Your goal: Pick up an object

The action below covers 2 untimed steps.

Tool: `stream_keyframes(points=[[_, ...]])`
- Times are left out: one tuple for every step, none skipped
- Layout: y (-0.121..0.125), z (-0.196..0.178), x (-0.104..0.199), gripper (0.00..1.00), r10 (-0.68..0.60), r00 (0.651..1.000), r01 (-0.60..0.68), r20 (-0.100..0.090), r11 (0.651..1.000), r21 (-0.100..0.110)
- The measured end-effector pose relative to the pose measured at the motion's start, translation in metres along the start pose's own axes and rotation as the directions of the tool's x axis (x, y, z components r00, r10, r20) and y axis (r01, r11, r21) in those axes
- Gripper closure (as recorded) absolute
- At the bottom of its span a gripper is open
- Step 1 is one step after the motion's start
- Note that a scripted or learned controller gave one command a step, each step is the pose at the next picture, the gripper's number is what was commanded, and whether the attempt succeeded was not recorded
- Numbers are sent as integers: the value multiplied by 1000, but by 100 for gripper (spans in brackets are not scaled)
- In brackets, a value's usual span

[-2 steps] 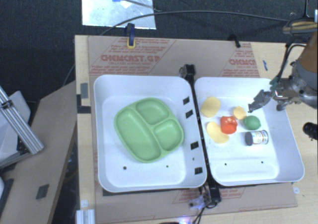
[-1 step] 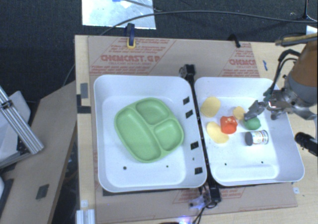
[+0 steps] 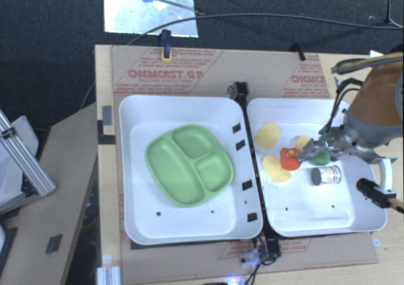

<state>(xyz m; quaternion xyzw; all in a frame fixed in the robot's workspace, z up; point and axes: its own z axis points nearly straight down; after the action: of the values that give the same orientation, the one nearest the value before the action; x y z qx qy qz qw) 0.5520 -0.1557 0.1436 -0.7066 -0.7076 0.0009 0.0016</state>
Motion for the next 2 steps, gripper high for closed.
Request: stream_keyframes(points=[[0, 54, 0, 0, 1, 1000, -1, -1, 1000, 1], [1, 44, 0, 100, 1, 1000, -1, 0, 1000, 0]])
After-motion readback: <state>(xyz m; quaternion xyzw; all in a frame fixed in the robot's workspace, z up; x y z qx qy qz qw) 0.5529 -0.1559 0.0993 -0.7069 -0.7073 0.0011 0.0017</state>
